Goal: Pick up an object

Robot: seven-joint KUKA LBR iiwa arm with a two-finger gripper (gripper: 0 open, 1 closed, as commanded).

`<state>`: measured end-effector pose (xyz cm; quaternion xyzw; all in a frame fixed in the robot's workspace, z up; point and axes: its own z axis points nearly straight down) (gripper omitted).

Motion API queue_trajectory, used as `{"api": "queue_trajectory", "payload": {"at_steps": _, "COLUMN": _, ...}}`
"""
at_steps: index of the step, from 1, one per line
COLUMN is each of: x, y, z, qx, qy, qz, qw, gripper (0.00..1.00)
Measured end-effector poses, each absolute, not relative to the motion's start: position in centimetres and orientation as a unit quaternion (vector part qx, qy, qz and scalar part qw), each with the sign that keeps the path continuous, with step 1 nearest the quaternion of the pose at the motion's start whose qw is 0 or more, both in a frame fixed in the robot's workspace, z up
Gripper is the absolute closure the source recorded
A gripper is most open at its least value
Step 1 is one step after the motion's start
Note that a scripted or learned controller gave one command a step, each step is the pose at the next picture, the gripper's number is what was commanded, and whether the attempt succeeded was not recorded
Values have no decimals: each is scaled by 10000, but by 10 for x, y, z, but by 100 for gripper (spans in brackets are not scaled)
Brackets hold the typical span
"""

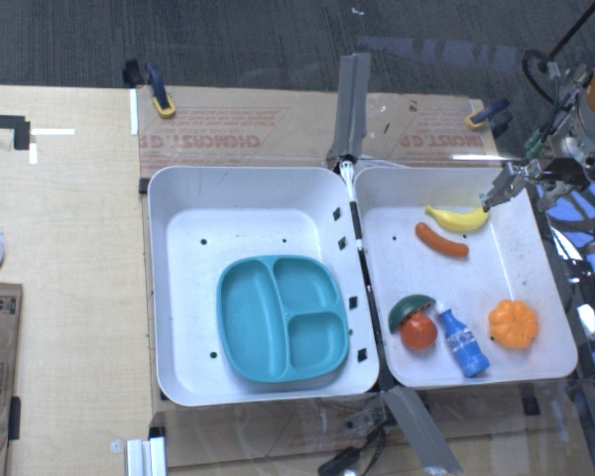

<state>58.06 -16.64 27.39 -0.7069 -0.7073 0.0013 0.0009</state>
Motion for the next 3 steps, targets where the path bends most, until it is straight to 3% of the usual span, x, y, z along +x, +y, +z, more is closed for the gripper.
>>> {"api": "queue_trajectory", "payload": {"at_steps": 1, "x": 618, "y": -165, "z": 105, "qx": -7102, "qy": -7040, "qz": 12, "qw": 8, "gripper": 0}}
{"api": "queue_trajectory", "payload": {"at_steps": 2, "x": 620, "y": -150, "z": 114, "qx": -6919, "qy": -7220, "qz": 7, "qw": 1, "gripper": 0}}
{"api": "queue_trajectory", "payload": {"at_steps": 3, "x": 620, "y": -151, "z": 123, "qx": -6928, "qy": -7211, "qz": 6, "qw": -5, "gripper": 100}}
